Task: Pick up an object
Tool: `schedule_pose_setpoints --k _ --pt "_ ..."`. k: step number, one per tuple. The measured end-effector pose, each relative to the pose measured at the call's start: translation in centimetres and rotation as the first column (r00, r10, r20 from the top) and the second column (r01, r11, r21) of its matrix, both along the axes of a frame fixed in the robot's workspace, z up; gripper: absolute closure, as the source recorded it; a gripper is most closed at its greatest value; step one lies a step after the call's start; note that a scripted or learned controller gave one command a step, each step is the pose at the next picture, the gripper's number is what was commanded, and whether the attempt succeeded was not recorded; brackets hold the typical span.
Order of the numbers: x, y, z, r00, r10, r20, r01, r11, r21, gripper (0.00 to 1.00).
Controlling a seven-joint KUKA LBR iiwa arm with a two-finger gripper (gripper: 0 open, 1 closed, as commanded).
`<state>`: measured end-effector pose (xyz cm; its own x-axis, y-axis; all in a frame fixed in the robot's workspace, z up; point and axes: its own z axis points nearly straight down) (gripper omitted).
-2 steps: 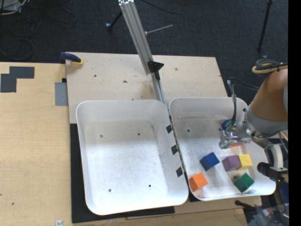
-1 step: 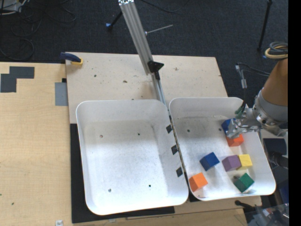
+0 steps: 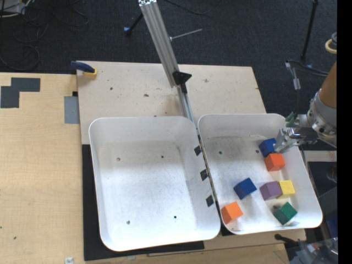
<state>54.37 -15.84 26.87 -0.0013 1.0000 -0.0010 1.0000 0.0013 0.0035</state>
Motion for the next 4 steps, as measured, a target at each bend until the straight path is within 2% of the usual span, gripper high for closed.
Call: schedule_pose_setpoints --k 1,3,4 --pt "-1.4 5.2 -1.3 1.0 0.003 -0.008 -0.003 1.0 0.004 1.0" --pt "-1.9 13.8 -2.1 1.0 0.002 -0.008 -0.002 1.0 0.003 1.0" --pt "-2.4 18.8 -3.9 1.0 0.003 -0.009 -0.003 1.0 0.003 1.0"
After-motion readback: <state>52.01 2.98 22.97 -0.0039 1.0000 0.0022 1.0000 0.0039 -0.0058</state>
